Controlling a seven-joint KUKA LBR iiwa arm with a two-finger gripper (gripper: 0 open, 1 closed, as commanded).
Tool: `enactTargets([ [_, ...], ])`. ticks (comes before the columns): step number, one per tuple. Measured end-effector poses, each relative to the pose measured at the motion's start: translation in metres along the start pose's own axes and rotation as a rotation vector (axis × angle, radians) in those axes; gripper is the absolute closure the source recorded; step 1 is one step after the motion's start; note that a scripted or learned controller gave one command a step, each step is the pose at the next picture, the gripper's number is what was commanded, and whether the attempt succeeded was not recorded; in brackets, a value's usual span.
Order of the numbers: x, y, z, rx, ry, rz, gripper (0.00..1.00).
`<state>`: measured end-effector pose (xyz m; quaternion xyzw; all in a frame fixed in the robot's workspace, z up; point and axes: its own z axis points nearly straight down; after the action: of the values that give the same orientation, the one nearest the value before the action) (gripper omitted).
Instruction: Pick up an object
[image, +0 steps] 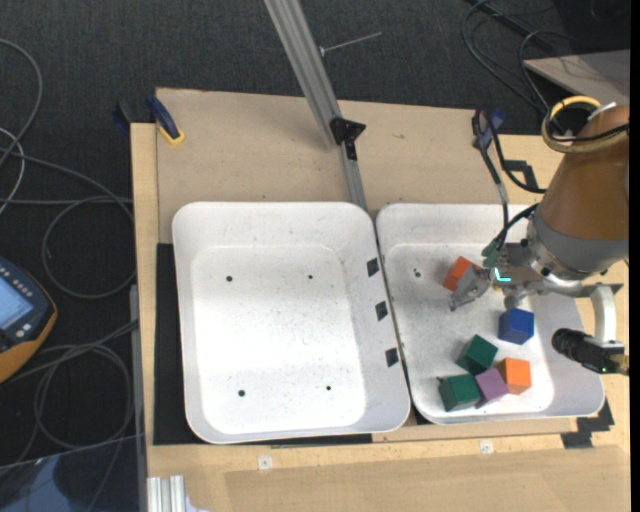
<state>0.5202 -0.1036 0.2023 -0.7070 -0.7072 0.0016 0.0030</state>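
In the right bin (430, 250), a small orange block (458, 271) lies near the middle. My gripper (470, 291) hangs low right beside it, at its lower right edge, and whether they touch is unclear. A blue cube (516, 325) sits just below the wrist. Toward the bin's front are a green block (479, 352), a dark green block (459, 391), a purple block (491, 384) and a second orange block (517, 373), bunched together.
The left bin (275, 320) stands alongside, split from the right one by a shared rim with black clips (381, 310). A slanted metal bar (315, 80) crosses the bench's back. The arm's bulk (590, 200) overhangs the right bin's right side.
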Motion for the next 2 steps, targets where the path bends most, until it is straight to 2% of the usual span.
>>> enactTargets([
  [1, 0.0, 0.001, -0.002, -0.006, -0.001, 0.0, 0.0],
  [2, 0.003, -0.008, 0.047, 0.001, 0.001, 0.0, 0.0],
])
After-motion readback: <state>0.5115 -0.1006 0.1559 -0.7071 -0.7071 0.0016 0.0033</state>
